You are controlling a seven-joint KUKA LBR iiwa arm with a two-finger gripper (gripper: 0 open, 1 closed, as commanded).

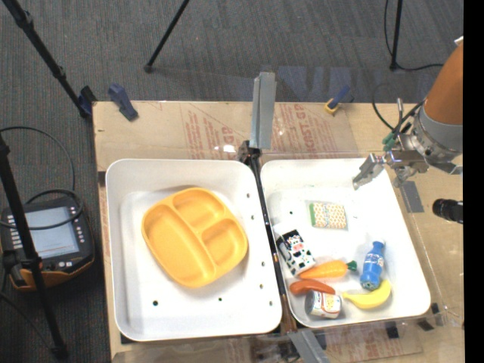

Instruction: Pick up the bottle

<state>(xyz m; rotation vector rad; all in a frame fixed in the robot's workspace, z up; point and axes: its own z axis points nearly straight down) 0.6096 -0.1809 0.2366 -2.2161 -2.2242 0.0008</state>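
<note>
Your gripper (376, 166) looks spread open above the bottle (372, 264), tabletop (181, 131) is bare plywood, grey carpet (91, 29) behind it.

Tray (195, 235) in left bin (121, 203) — bottle (372, 264) beside banana (369, 298) in right bin (302, 176)

Blue bottle (371, 265), lying flat in right bin's near corner, touching banana (368, 298)

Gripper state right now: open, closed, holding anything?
Gripper: open, holding nothing, above the right bin's back corner; the bottle lies apart in that bin.
</note>
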